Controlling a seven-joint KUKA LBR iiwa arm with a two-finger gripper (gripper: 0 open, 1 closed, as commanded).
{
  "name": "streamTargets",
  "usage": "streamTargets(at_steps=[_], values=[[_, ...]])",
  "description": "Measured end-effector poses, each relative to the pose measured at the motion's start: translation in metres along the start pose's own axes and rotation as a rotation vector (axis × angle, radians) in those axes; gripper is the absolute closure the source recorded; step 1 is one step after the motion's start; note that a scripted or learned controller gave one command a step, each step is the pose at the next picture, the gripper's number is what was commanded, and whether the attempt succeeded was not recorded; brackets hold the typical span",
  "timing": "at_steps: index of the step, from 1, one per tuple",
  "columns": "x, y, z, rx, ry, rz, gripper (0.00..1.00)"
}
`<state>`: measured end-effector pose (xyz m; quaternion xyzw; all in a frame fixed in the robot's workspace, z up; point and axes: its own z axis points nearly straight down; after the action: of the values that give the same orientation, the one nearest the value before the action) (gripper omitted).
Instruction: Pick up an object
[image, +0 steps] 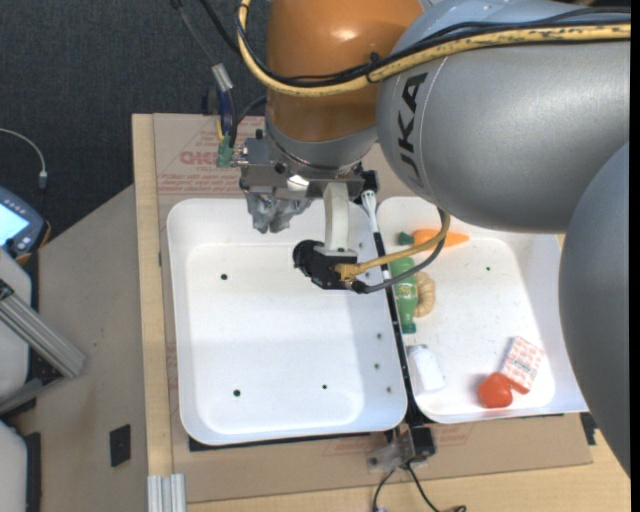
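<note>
Closest to the lens, the grey arm (520, 110) with its orange band (330, 50) looms across the upper right, reaching down over the two white bins. The left bin (270, 400) is seen beneath the gripper (275, 212), which hangs above that bin's far end with nothing visible between its short grey fingers; how wide they stand cannot be told from this angle, so no claim of a grasp is made.

Things that could be picked are gathered in the right bin (500, 405): a red tomato-like ball (495, 391) and a small patterned carton (524, 362) near the front, a white piece (427, 368) by the divider, a green bottle (405, 292) lying against what is possibly a pale pastry (428, 295), and an orange carrot (440, 239) at the back.

The chief risk is judged to be a descent into bare bin floor, since the gripper is placed over the wrong bin. A second hazard is posed by the black fitting (322, 265) and yellow cable (390, 262) dangling near the divider, which could snag the bottle or be caught on the rim.
</note>
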<state>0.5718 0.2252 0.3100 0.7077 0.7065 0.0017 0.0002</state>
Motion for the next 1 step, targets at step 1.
streamTargets(at_steps=[1], values=[[-0.0010, -0.0927, 0.0830, 0.019, -0.007, -0.003, 1.00]])
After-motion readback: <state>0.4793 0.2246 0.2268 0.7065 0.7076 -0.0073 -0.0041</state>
